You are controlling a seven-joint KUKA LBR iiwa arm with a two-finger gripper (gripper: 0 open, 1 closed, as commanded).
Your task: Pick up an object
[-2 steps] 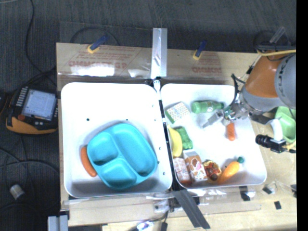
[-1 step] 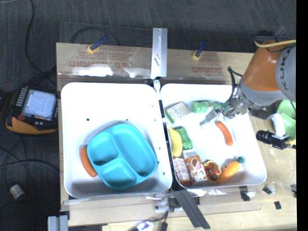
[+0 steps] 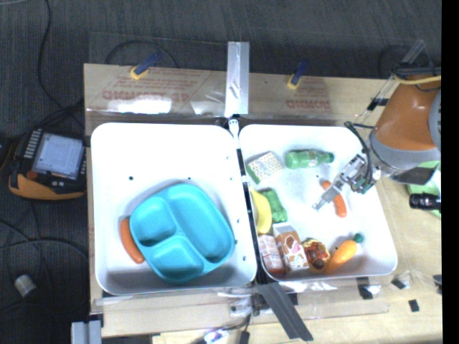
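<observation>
Over right white bin (image 3: 373, 213), metal gripper (image 3: 343, 187) touching small orange sausage (image 3: 338, 202), grip unclear, glossy blue compartment plate (image 3: 183, 231) left.

Blue divided tray (image 3: 183, 233) smooth glossy plastic; white bins (image 3: 115, 156) smooth, semi-gloss plastic; bench board (image 3: 179, 84) matt, cardboard-like.

A handheld screen device (image 3: 54, 162) with an orange casing lies on the dark carpet just left of the bench, with thin cables trailing near it. At the back of the bench, 2 yellow-and-blue clamps (image 3: 145, 64) (image 3: 297, 77) pin down a clear plastic sheet (image 3: 165, 92) over cardboard.
</observation>
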